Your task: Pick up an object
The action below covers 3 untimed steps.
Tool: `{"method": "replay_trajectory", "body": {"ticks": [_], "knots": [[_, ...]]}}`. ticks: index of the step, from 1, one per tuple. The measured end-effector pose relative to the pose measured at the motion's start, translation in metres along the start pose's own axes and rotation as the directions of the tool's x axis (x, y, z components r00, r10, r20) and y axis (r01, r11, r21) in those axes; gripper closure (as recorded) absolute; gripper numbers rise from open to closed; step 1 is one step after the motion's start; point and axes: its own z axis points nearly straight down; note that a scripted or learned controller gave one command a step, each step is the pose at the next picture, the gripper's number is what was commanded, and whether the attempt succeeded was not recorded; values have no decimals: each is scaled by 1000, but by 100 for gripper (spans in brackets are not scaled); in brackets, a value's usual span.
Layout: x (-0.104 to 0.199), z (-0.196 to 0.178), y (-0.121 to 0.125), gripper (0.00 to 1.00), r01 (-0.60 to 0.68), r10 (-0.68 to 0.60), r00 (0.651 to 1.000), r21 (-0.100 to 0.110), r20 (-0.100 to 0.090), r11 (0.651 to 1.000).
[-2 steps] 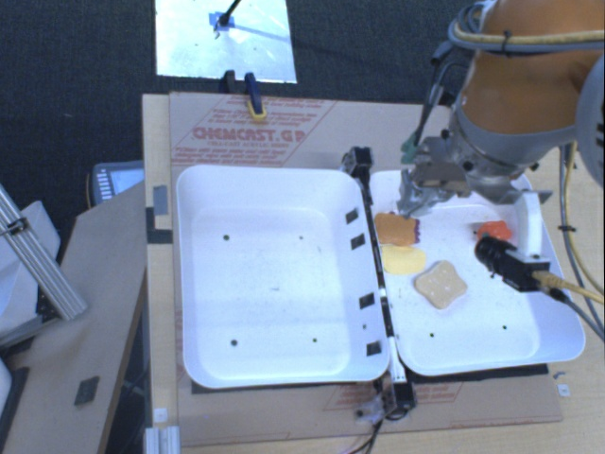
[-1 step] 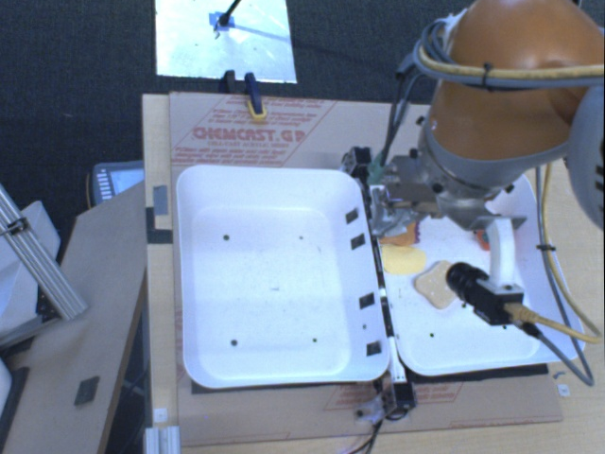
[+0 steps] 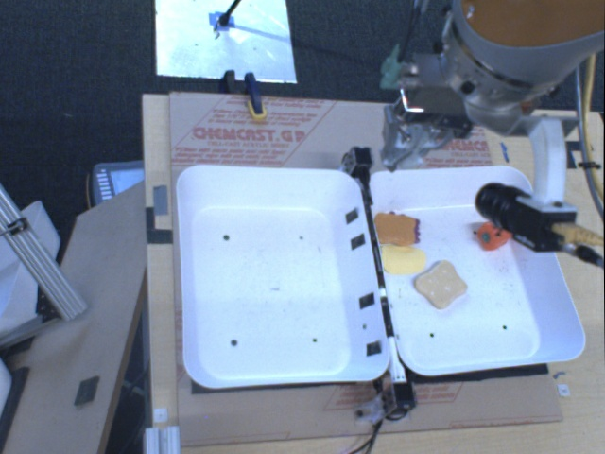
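The right bin [image 3: 529,334] holds several small items. An orange-brown piece with a purple edge [image 3: 397,227] lies near the bin's left wall. A flat yellow piece [image 3: 405,260] sits just below it. A beige toast-shaped piece [image 3: 440,285] lies lower right of that. A small orange-red object [image 3: 490,238] rests toward the right side. My gripper [image 3: 405,149] hangs above the far left corner of the right bin, apart from all the items, under the grey arm with the orange band [image 3: 529,8].
The left bin [image 3: 274,183] sits beside the right one, joined by a black-clipped divider [image 3: 373,263]. A black cylinder on a white bracket [image 3: 515,216] reaches over the right bin's right side. A yellow-and-blue clamp [image 3: 253,97] stands at the bench's back.
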Motion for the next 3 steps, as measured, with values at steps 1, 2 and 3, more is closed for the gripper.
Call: {"method": "replay_trajectory", "body": {"ticks": [1,2,3], "knots": [[46,-1,41,100,-1,1,1000,14,5,1000],[102,21,79,100,0,0,1000,19,6,1000],[99,-3,91,100,-7,7,1000,14,5,1000]]}}
